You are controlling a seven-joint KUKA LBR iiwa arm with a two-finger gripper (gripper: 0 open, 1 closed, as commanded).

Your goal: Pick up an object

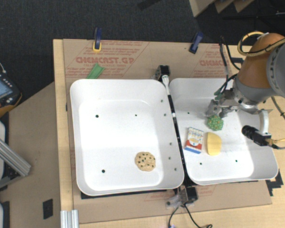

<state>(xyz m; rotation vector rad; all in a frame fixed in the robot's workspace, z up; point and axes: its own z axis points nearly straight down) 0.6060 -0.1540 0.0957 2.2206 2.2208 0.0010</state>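
In the right bin (256, 172) lie a green broccoli-like lump (215, 123), a small white, red and blue carton (195, 140) and a yellow rounded piece (214, 144). A chocolate-chip cookie (145, 161) rests in the left bin (85, 127), near its front. My gripper (218, 110) hangs over the right bin, directly behind the green lump, its tip at the lump's top edge. Whether it touches the lump cannot be made out. The carton and the yellow piece lie side by side just in front of the lump.
The arm's orange band (256, 72) and grey wrist reach in over the right bin's far right side. A black cable piece (254, 134) hangs near the bin's right wall. The ridge between the bins (173, 122) runs left of the carton. A green scrap (95, 71) lies on the cardboard behind the left bin.
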